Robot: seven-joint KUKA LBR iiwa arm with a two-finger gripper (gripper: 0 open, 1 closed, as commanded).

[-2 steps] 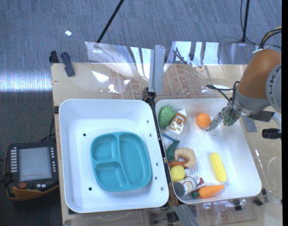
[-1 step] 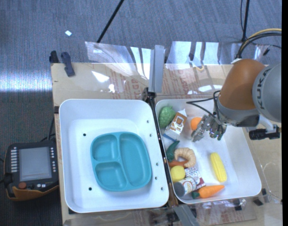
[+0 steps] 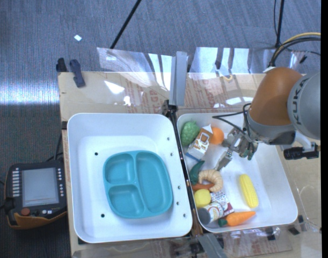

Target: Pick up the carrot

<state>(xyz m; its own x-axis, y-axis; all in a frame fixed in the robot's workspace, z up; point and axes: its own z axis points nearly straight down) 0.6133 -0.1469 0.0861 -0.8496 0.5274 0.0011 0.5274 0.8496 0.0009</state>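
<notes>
Where the carpet met the bench at far left, a handheld control pad (image 3: 36,191) lay with a grey screen and an orange-edged dark casing, its buttons too small to read. Next came the left bin (image 3: 80,144), a shallow white plastic tub with rounded corners, holding a smooth teal plate (image 3: 138,183) divided into three compartments. A grey metal post (image 3: 179,82) rose behind the seam between the bins, and faint reddish printing on the bench board around it was too blurred to make out. The right bin (image 3: 276,184), of the same white plastic, was crowded along its left side: a bumpy green ball (image 3: 189,131) at the back, a small carton (image 3: 201,140) with an orange and white label that could not be read, an orange ball (image 3: 217,136) just beside it, then a dark green vegetable (image 3: 196,171) partly hidden under a pale curled shrimp-like toy (image 3: 211,179), a yellow lemon (image 3: 202,198), and a can (image 3: 213,211) lying on its side with an illegible printed label. The carrot (image 3: 238,218), glossy orange and tapering to the right with a green top, lay at the front edge of that bin, touching the can. A ridged yellow corn cob (image 3: 248,190) lay apart, nearer the middle. The gripper (image 3: 228,160) hung over the back half of the bin, well apart from the carrot, its thin metal fingers (image 3: 223,162) close together with nothing between them. At right, the arm (image 3: 284,109) was cut off by the frame, its lettering only partly visible.
</notes>
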